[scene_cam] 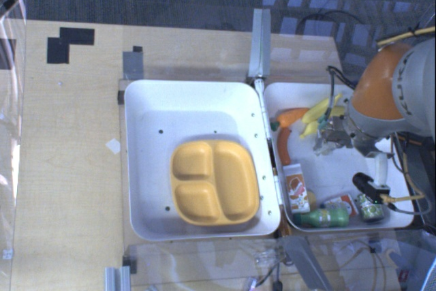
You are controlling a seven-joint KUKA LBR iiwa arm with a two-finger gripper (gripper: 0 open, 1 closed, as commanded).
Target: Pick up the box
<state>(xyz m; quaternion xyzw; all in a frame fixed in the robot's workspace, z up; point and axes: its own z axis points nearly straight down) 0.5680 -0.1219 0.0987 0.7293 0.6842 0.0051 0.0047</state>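
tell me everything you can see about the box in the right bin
The box is a small carton, white with a red and orange print on its upward face, apparently cardboard. It lies flat in the right bin, against that bin's left wall near the front. An orange carrot-like item lies just behind it, and a green bottle lies on its side just in front, close to or touching it. The gripper sits apart from it, further back in the bin.

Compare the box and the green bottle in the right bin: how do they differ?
The box is white with red-orange print and flat-sided; the green bottle is rounded. The box lies along the bin's left wall, its long side running up-down in the camera view; the bottle lies crosswise along the near wall. Both lie in the right bin, near its front left corner, close together.
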